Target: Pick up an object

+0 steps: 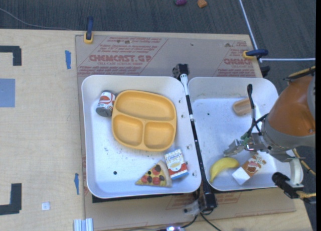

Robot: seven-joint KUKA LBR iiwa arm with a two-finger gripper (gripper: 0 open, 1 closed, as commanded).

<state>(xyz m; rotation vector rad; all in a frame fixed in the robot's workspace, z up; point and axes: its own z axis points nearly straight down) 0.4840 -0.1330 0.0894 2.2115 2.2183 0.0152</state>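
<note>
Camera view, looking down at a slant on two shallow white bins set side by side on a brown cardboard sheet (150, 51) printed with red lettering. The left bin (93, 139) holds a yellow divided plate (144, 119) with three compartments, lying near its centre; a small red-and-white can (105, 103) lies on its side just beside the plate's upper-left edge. Toward the front edge of this bin, a toy pizza slice (153, 176) lies touching a small white-and-red carton (176, 164), the carton to the right and slightly farther back. The right bin (215, 99) contains a tan block-shaped item (242, 107) near its far side, partly crossed by a thin dark rod (250, 99). Near the front of this bin a yellow banana (222, 166) lies with a white cube (241, 176) just beside its right end, and a small orange-and-white packet (254, 164) sits next to the cube. The arm (296, 112), grey with an orange band, reaches in from the right over the right bin. The gripper (239, 145) hangs low just above and behind the banana, its metallic fingers pointing left; whether they are spread or pressed together cannot be told, and no item is seen between them. Two clamps, one blue-and-yellow (89, 29) at the sheet's far left corner and another (255, 53) at its far right, pin the cardboard. Two small items, purple (180, 1) and orange (201, 2), lie on the dark floor beyond.
</note>
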